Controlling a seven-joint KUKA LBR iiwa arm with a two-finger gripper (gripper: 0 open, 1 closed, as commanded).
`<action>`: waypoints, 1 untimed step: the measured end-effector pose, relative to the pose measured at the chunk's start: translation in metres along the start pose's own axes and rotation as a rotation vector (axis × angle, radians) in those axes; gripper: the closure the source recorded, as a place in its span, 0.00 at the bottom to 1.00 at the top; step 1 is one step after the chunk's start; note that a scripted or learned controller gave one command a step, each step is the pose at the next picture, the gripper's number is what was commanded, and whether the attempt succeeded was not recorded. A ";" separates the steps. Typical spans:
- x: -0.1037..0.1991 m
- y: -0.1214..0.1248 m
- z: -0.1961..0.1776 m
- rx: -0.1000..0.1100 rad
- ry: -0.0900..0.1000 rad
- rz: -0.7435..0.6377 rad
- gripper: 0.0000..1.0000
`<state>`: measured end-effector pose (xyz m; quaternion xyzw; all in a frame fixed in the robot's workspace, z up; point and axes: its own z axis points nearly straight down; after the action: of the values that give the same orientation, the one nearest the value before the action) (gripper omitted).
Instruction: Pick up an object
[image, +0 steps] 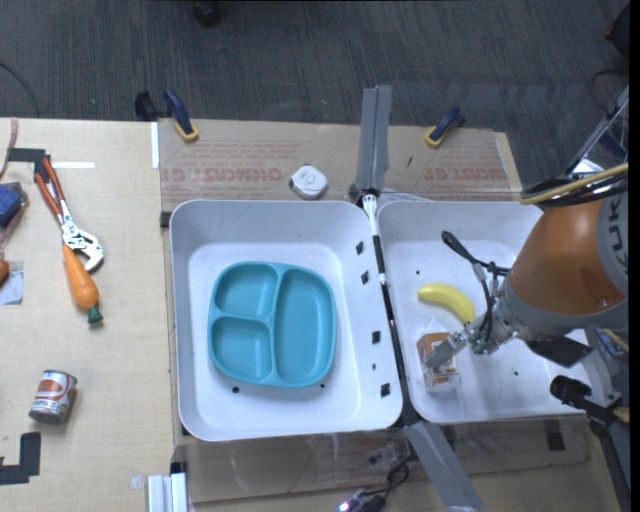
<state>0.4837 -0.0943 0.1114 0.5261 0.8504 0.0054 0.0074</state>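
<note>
- Gripper (478, 338) is hanging low in the right bin (520, 405), just below the banana (447, 300) and a little to its right. The view is blurring there, so I cannot tell whether it is open or closed, and nothing is showing plainly in its grasp.
- A brown box (438, 362) is lying just below the banana, right beside the gripper's tip. It is probably the thing being gone for.
- A black spoon (463, 250) is lying just above the banana.
- Doing this step well is likely coming down to centring over the box rather than its edge, squaring to its narrower sides, and descending straight.
- With the banana sitting so near, a wide approach is risking a nudge, so working from the side of the box facing away from the banana is looking safer.
- Lifting slowly is making sense, since the box is looking light and could be tipping.
</note>
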 end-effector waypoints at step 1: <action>-0.017 0.009 0.005 -0.008 0.003 0.665 0.00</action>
<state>0.4996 -0.1059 0.1063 0.7747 0.6322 0.0115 0.0061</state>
